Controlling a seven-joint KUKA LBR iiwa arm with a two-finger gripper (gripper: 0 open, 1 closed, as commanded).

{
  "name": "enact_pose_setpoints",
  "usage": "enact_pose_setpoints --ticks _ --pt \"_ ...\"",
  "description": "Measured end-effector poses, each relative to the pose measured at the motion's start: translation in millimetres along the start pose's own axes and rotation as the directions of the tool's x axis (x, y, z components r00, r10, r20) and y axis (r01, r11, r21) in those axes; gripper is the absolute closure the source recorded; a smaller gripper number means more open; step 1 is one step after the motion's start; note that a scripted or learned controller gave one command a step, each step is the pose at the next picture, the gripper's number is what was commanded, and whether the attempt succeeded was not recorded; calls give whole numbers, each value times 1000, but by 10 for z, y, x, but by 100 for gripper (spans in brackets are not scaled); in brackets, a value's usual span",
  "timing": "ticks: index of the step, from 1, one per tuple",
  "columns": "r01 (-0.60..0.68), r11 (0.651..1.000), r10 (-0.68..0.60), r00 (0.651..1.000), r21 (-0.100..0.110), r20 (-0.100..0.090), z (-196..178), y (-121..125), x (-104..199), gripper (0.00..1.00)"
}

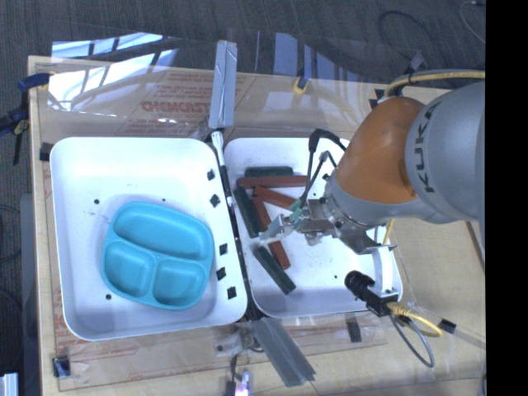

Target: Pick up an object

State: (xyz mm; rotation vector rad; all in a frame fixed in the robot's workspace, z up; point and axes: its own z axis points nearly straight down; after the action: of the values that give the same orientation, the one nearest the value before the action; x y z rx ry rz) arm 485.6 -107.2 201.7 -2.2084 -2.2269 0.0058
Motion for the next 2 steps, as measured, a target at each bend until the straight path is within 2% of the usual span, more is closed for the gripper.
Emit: enact_pose_setpoints --ticks 1,2 --pt "83 997 -83 997 -4 3 1107 187 -200 0" --pt "90 996 -90 996 -3 2 1021 192 -190 100"
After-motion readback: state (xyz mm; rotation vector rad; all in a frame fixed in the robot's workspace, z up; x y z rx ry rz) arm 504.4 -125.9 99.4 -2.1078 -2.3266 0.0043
